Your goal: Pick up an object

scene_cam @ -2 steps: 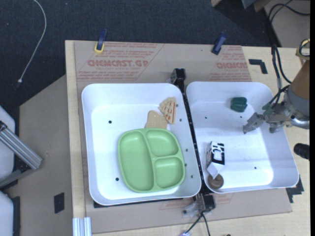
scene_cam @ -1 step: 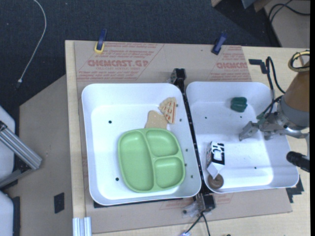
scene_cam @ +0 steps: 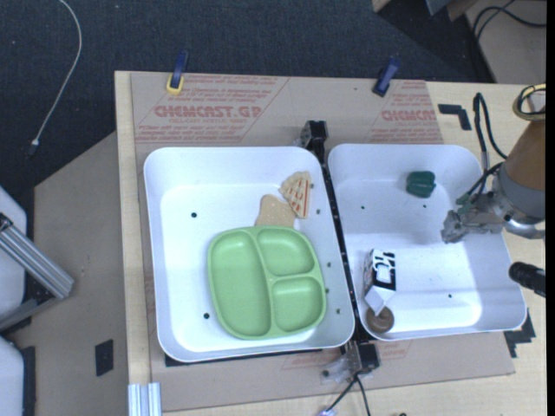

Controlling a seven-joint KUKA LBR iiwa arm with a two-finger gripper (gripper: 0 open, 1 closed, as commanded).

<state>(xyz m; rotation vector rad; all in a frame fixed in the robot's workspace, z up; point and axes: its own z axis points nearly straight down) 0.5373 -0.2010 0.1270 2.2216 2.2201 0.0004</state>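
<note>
Two shallow white bins sit side by side on the tabletop (scene_cam: pixel 217 111), which is covered by a brown sheet printed with red lettering. The left bin (scene_cam: pixel 165 232) holds a green divided plate (scene_cam: pixel 264 282) with three compartments, lying toward the near side. Just beyond the plate's far edge lie two tan, waffle-patterned pieces (scene_cam: pixel 289 202), one overlapping the other and the nearer one touching the plate's rim.

The right bin (scene_cam: pixel 434 306) holds a small dark green object (scene_cam: pixel 421 183) near its far wall, well apart from everything else. At the near left corner of this bin lies a black-and-white printed item (scene_cam: pixel 381 271), with a small brown round thing (scene_cam: pixel 380 320) just below it, pressed against the bin's rim; they look like they touch, though I can't be sure from here.

The arm comes in from the right, its orange band above the grey wrist. The tool (scene_cam: pixel 454 229) hangs low over the right side of the right bin, between the green object and the printed item but apart from both. Nothing shows between its fingers, and I cannot tell from this angle whether they stand spread or closed.

A blue clamp with a yellow tip (scene_cam: pixel 177 74) and a second blue clamp (scene_cam: pixel 386 76) grip the far edge of the tabletop
</note>
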